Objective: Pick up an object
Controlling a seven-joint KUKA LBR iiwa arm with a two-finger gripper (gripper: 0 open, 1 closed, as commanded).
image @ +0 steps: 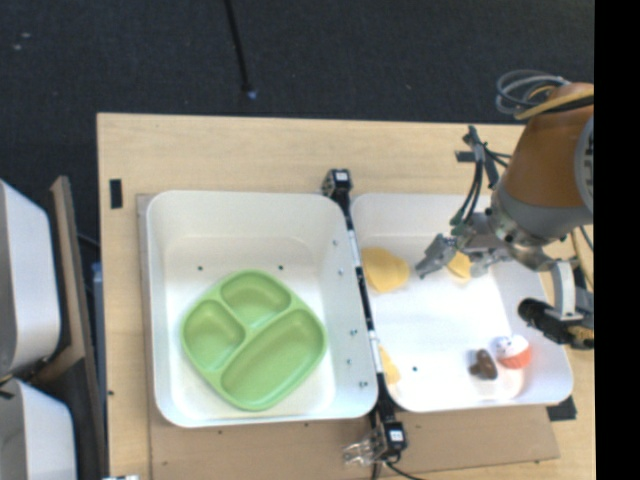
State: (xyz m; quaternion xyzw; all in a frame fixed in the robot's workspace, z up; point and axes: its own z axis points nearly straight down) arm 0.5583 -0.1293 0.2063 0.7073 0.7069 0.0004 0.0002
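Observation:
My gripper is low in the right bin, near its back. It is open, one grey finger splayed to the left. A small yellow piece lies on the bin floor between the fingers. A larger yellow lump rests just left of the gripper, by the divider. Toward the front right of the bin lie a brown object and a red and white object, touching each other. Another small yellow bit sits against the bin's left wall.
The left bin holds a green divided plate in its front half. Black clamps mark the seam between the bins. The arm's orange band and cables hang over the right bin's back right corner.

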